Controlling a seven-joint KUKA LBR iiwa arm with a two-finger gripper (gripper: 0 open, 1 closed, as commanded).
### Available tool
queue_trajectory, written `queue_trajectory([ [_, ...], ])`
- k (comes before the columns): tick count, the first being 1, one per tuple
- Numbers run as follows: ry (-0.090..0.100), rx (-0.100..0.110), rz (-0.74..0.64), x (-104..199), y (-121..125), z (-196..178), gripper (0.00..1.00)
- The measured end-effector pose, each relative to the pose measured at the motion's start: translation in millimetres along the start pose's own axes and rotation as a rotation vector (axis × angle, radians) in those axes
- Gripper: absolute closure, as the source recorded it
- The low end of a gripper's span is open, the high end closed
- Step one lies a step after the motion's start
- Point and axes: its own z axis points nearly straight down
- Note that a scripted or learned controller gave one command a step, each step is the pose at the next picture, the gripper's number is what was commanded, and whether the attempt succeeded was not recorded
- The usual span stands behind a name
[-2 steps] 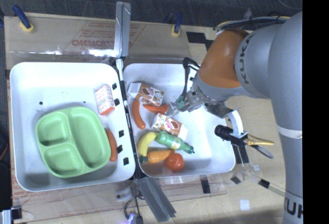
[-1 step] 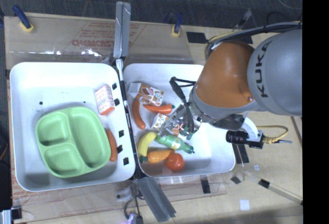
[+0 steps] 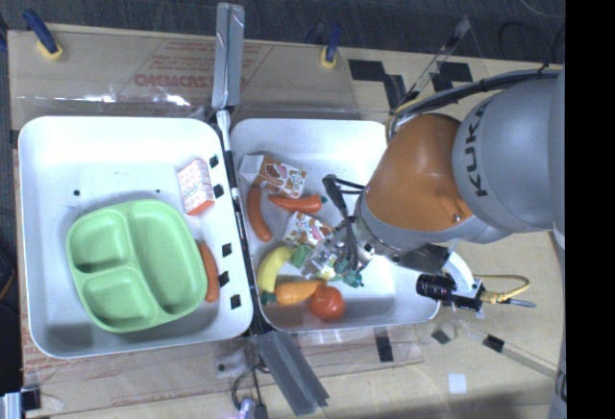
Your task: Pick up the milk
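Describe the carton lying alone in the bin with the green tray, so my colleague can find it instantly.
Look at the left bin, which holds a green divided tray. Just above the tray's upper right corner lies a small carton, white with an orange-red end. Its neighbour, a sausage, is long and orange-red.

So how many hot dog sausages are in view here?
3. One sausage lies in the left bin beside the green tray; two are in the right bin, one near the divider, one mid-bin. The arm may hide more.
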Motion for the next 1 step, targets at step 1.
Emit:
queue_trajectory([
  [1,-0.003,-0.001,-0.07,54.2,51.4,-57.2,1.0],
])
